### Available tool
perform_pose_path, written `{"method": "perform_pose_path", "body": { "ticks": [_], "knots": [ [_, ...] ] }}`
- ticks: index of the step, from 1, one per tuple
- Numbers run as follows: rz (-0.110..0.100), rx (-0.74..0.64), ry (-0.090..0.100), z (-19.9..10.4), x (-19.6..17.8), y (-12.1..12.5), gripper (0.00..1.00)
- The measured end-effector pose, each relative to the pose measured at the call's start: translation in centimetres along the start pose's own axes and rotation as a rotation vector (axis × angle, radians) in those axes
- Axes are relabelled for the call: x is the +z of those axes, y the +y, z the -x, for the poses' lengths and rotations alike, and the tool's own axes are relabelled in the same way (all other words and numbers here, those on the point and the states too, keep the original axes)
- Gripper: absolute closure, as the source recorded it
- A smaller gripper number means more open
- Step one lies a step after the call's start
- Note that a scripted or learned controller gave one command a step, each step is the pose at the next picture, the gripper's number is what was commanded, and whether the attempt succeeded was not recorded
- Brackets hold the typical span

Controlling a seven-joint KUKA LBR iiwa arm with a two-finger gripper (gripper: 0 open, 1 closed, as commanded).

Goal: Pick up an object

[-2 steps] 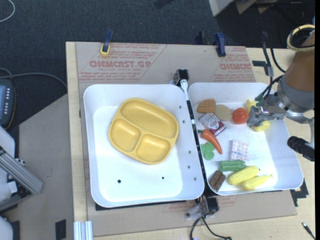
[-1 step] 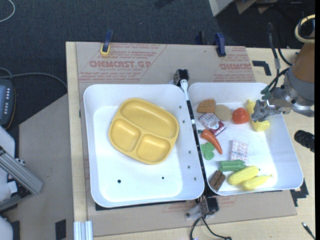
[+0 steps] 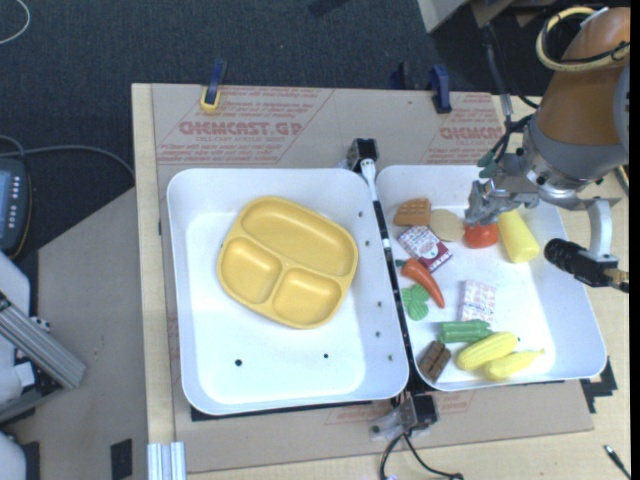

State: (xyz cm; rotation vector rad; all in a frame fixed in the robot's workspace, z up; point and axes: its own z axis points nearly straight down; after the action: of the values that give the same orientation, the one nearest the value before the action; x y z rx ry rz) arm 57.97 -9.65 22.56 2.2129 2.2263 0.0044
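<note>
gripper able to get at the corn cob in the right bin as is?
Probably yes. The corn cob lies uncovered near the right bin's front edge, with a green piece touching one side. The gripper is over the tomato at the back, and nothing stands between them.

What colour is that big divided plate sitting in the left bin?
Yellow. The divided plate is plain yellow all over, seen clearly in the camera view against the white left bin.

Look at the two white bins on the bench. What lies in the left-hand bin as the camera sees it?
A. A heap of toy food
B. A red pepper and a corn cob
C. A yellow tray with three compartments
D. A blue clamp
C: the yellow divided tray lies alone in the left bin, while the toy food lies in the right bin.
</note>
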Motion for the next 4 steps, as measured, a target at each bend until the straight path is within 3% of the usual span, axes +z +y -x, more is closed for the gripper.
{"method": "perform_pose_path", "body": {
  "ticks": [2,4],
  "knots": [
    [0.002,0.001,0.0,-7.2,-0.7,8.2,1.0],
    [-0.006,0.006,0.0,-6.6,0.7,6.6,1.0]
  ]
}}
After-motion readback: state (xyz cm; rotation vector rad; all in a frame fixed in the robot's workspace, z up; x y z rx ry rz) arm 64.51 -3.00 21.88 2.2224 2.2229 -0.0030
